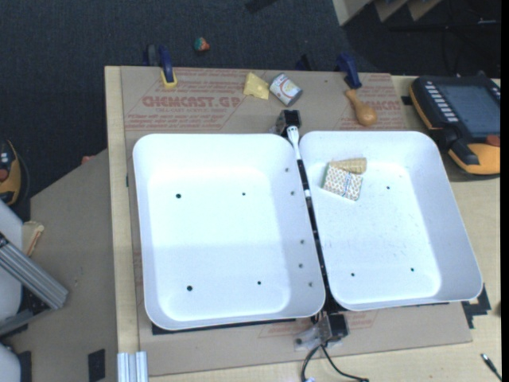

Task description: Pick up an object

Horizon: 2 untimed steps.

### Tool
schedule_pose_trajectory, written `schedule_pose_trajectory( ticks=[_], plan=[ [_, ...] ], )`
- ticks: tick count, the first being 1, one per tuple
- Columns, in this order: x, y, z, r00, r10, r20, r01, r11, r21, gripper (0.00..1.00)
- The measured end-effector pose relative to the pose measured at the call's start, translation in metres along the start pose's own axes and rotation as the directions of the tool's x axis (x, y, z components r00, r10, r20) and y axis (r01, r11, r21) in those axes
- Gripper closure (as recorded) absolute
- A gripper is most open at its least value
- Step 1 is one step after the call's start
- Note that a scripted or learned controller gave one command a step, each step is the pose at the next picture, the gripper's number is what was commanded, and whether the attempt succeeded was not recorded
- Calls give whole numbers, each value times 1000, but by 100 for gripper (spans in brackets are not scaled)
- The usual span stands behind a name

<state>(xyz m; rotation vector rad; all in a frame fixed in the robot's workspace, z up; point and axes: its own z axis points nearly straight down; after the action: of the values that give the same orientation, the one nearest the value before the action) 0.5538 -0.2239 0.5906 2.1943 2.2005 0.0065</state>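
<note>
- Behind the bins, the cardboard sheet [199, 100] reads "CHEMCAST".
- Right bin [398, 261] holds a patterned packet [343, 183].
- Claw's state cannot be told.

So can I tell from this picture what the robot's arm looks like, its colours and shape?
Not from this moment. The picture gives a white left bin and a white right bin side by side, the right one bearing a patterned packet and a tan piece.
</note>
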Motion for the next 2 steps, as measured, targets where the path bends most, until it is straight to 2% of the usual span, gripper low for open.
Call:
schedule_pose_trajectory(
  ticks=[1,2],
  plan=[
    [136,-30,54,1000,-11,-27,12,999,34,0],
    [250,-67,211,1000,-8,-24,9,999,47,0]
  ],
)
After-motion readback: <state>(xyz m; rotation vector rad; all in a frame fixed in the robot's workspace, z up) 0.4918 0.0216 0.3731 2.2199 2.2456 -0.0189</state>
